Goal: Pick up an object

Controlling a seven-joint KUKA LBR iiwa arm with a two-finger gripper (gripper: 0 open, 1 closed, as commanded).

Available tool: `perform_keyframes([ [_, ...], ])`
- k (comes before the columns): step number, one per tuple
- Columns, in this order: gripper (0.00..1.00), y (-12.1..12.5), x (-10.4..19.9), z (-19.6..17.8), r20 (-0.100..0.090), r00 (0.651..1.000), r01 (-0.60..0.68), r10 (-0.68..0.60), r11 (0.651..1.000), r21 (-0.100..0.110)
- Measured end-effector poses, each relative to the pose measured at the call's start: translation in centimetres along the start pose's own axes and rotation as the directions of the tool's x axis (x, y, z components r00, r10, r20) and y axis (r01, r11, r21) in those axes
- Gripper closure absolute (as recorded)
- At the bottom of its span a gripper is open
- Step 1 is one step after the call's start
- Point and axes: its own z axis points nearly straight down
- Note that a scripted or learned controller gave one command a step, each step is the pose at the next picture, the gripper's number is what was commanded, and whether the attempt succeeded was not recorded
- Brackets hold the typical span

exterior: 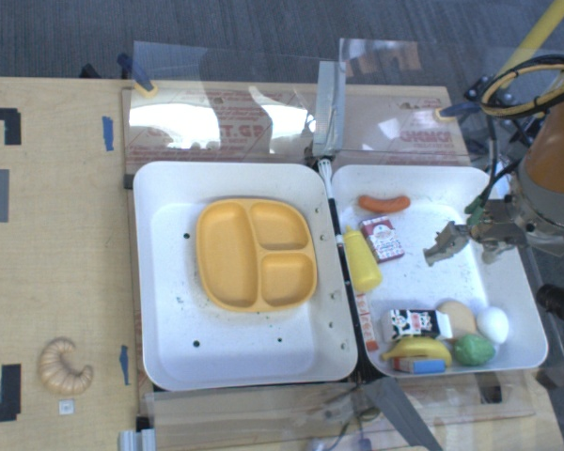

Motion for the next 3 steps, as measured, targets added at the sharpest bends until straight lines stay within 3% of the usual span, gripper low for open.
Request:
perform_keyframes([
  [1,0.0,8.3,6.7,7.7,0.0,0.995,-0.1,0.1,0.995,0.006],
  [2,0.0,13.5,4.7,7.7,0.002,0.997,0.075,-0.075,0.997,-0.003],
  [3,0.0,15.6,0.2,12.6,0.002,1.0,0.017,-0.017,1.0,0.002],
])
